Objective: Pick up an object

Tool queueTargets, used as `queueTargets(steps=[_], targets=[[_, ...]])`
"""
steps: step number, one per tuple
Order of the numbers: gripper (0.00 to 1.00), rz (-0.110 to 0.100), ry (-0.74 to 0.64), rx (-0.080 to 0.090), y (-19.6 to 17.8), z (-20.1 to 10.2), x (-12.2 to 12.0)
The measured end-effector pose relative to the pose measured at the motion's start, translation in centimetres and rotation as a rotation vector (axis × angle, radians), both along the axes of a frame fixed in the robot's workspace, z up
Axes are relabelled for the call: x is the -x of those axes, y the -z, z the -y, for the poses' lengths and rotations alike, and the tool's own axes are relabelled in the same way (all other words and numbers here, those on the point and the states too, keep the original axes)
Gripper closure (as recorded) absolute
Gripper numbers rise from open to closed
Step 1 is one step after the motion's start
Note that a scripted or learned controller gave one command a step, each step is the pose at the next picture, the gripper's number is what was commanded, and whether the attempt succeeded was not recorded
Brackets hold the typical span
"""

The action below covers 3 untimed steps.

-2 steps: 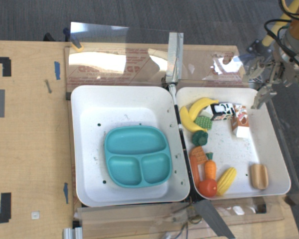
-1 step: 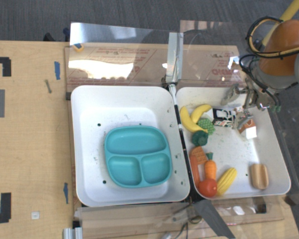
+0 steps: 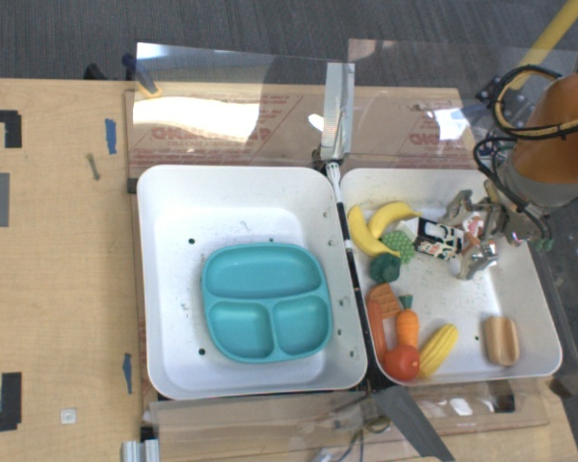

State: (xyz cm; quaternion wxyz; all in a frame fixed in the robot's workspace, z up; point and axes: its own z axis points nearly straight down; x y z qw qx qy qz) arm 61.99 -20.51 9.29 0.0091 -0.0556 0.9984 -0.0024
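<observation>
Two white bins side by side on the counter (image 3: 48,258). Left bin (image 3: 173,210) carries a teal divided tray (image 3: 266,301), sitting low and centre, with bare white floor along the top and left walls.

Right bin (image 3: 530,277) holds the clutter. Banana (image 3: 380,224) lies against the left wall, upper part. Just below it a green knobbly item (image 3: 398,245) and a darker green piece (image 3: 384,269). A small black-and-white printed object (image 3: 433,241) sits between banana and tool. Along the lower left wall: an orange packet (image 3: 380,316), a carrot (image 3: 407,327), a red tomato (image 3: 402,361), all crowded and touching. Yellow corn (image 3: 437,347) just beside them, tilted. A tan bread roll (image 3: 500,340) stands apart near the lower right corner.

Tool (image 3: 477,234) hangs over the upper right of the right bin, arm coming in over the right wall. Fingers appear spread; nothing visible between them. Open floor lies in the bin's middle, between tool and corn.
</observation>
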Motion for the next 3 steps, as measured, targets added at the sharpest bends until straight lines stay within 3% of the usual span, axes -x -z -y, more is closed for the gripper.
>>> queueTargets(steps=[1,2,3], targets=[[0.0,-0.007,0.015,-0.004,0.6,-4.5,-2.7],[0.0,-0.027,0.356,-0.001,0.4,-8.7,-3.1],[1.0,0.002,0.352,-0.006,-1.0,-9.0,-3.9]])
